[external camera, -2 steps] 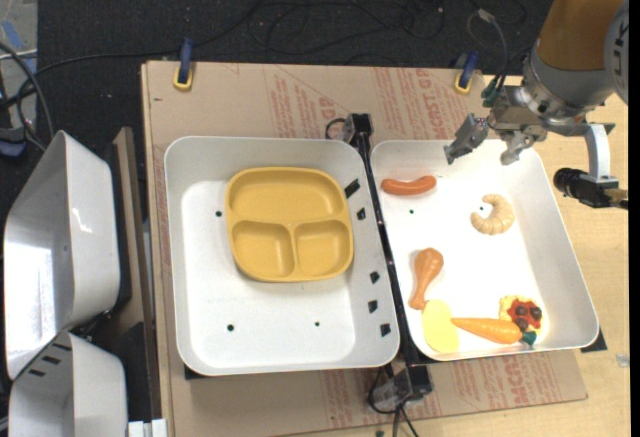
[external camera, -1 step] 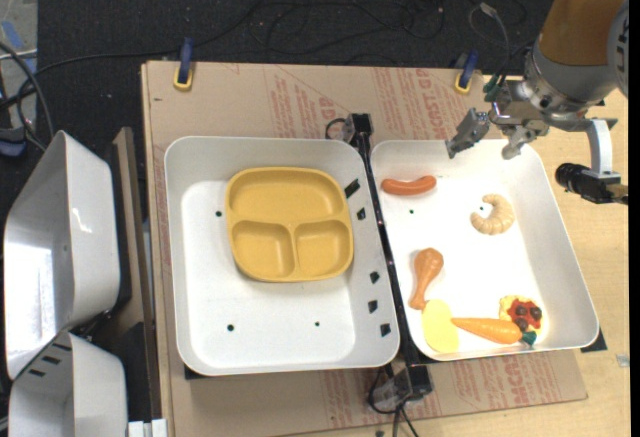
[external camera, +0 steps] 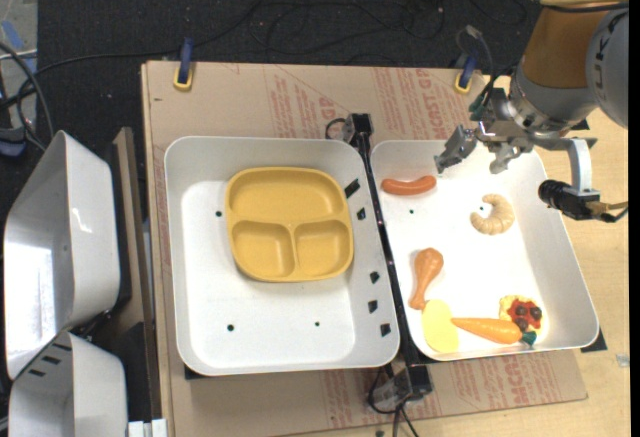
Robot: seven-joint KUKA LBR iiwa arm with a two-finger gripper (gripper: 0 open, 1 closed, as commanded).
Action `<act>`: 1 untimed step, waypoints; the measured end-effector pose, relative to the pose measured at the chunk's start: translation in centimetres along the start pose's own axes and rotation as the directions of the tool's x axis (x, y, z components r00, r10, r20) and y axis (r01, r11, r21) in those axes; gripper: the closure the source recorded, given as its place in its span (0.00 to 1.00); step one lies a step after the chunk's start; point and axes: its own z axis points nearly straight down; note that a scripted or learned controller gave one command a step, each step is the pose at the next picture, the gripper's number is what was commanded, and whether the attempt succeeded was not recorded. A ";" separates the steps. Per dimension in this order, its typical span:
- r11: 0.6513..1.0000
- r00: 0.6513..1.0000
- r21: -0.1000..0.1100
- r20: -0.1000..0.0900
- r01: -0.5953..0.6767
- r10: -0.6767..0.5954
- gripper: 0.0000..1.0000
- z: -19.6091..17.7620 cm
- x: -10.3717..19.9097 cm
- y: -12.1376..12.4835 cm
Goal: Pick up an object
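Bright, even overhead light, soft shadows, mild glare on the white bins point(external camera: 200, 325), slightly grainy focus.

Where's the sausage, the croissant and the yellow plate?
sausage point(external camera: 409, 186), camera view, middle of its length.
croissant point(external camera: 493, 215), camera view, centre of its curved body.
yellow plate point(external camera: 290, 224), camera view, ridge between its compartments.
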 end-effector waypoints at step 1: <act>1.000 1.000 0.002 0.000 -0.001 0.001 0.00 6.3 -0.5 -0.1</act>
